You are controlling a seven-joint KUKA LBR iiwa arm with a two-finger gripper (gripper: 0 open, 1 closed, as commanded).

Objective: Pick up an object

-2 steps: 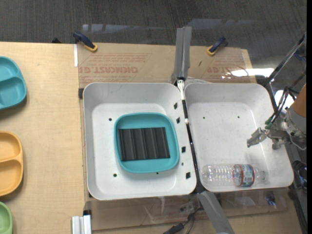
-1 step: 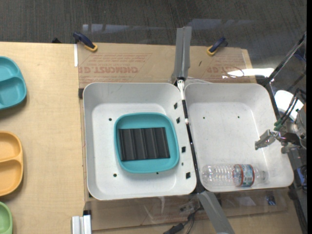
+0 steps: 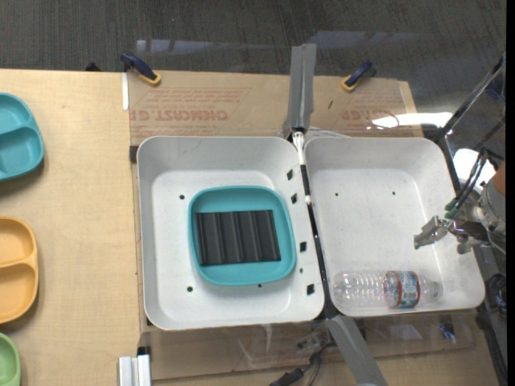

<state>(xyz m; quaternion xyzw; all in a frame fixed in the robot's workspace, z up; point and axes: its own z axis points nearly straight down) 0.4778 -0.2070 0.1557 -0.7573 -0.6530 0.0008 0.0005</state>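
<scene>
A clear plastic water bottle [image 3: 386, 288] with a red and blue label lies on its side along the front wall of the right bin [image 3: 362, 167]. A teal tray [image 3: 241, 236] with a dark ridged insert rests in the middle of the left bin [image 3: 161, 215]. My gripper [image 3: 444, 238] hangs over the right edge of the right bin, above and to the right of the bottle. Its two metal fingers stand apart and open, with nothing between them.
A teal divided plate [image 3: 18, 147], an orange one [image 3: 16, 268] and a green one [image 3: 5, 362] lie on the bench at the far left. Cardboard [image 3: 209, 107] held by two clamps sits behind the bins. A grey divider [image 3: 302, 87] rises between the bins.
</scene>
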